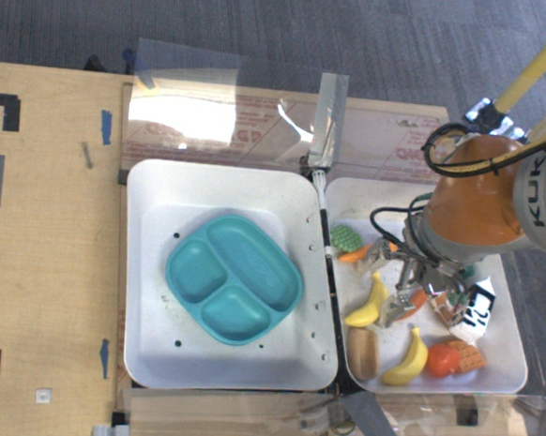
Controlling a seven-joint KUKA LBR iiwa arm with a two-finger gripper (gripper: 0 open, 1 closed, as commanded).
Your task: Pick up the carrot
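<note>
In the right bin (511,358), the carrot (353,255) lies up and to the left of the end effector (415,297) (whose grip I cannot tell), its long axis slanting beside a green toy (347,237).

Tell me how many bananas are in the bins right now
2, both in the right bin. One banana lies near its left wall, left of the gripper. The other banana lies toward the front edge, beside the red item. The arm may hide more.
</note>
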